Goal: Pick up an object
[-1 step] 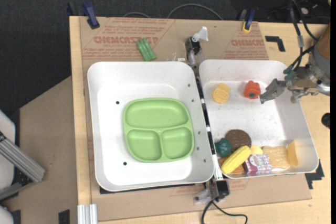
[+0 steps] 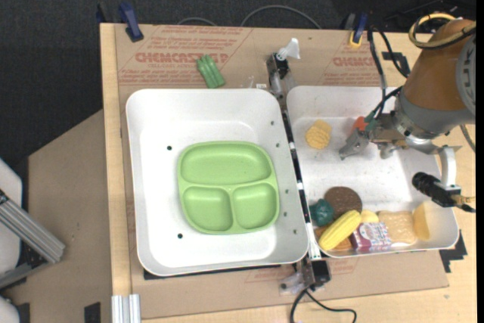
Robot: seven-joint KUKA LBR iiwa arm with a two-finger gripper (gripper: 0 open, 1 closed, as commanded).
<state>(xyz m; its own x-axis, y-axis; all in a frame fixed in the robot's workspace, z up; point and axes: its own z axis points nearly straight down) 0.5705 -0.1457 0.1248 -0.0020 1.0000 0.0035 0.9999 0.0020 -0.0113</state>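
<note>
Corn (image 2: pixel 340 229), a brown disc (image 2: pixel 344 199) and other toys are piled at the right bin's (image 2: pixel 393 166) near edge. A yellow piece (image 2: pixel 318 135) is seen farther back. The claw (image 2: pixel 354 146) hangs beside it, possibly spread, nothing pinched. A green tray (image 2: pixel 227 185) is set in the left bin (image 2: pixel 151 163).

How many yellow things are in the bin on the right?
3, maybe more hidden in the pile. A round ridged yellow piece lies near the right bin's upper left. A yellow corn cob and a pale yellow wedge lie along the bottom edge.
</note>
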